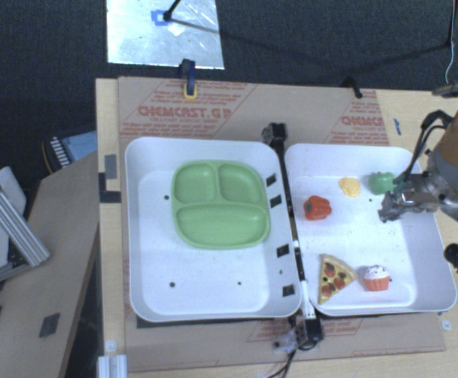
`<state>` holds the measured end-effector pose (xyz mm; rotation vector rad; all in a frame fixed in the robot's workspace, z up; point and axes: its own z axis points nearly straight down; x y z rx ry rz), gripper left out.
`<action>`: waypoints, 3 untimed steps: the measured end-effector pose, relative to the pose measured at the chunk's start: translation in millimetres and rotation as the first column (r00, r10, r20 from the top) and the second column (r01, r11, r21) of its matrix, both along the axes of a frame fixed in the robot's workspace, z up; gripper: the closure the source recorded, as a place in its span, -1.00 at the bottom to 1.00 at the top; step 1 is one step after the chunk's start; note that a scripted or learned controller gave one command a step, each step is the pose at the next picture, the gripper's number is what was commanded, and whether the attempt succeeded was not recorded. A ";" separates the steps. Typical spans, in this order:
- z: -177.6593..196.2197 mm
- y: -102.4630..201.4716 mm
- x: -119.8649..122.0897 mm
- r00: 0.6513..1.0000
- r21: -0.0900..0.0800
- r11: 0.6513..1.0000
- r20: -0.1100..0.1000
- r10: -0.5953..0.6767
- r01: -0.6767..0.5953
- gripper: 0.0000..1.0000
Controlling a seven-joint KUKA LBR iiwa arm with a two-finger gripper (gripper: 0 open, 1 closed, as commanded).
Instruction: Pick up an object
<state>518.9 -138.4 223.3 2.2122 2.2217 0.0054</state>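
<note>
So the gripper is down low over the right bin, well off to the picture-right of the little red pepper and about level with it. It's a dark metal blob at this angle, and I honestly can't tell if it's open or closed. Nothing is visibly caught in it. The grey arm comes in behind it, on the far side from the pepper.

I'll use the pepper as the anchor for everything else. It's a small glossy red thing with a dark green bit on top, sitting in the middle-ish part of that bin.

- The small green toy is the closest thing to the gripper. It's up and to the right of the pepper, rounded, bright green, too small to tell what food it is. It looks just beside the gripper, but I can't tell if they touch.
- The yellow lump is just up-right of the pepper, between it and the green toy. It's pale yellow and bumpy.
- The pizza slice is below the pepper, a wedge with red spots and a tan crust.
- The cupcake is below-right of the pepper, touching or nearly touching the pizza, with white frosting and an orange cup.

Way over on the pepper's left, past the divider, the left bin holds a light green divided plate with three sections.
</note>
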 end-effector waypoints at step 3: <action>65.2 35.5 19.5 1.000 0.002 1.000 -0.004 0.004 -0.003 1.00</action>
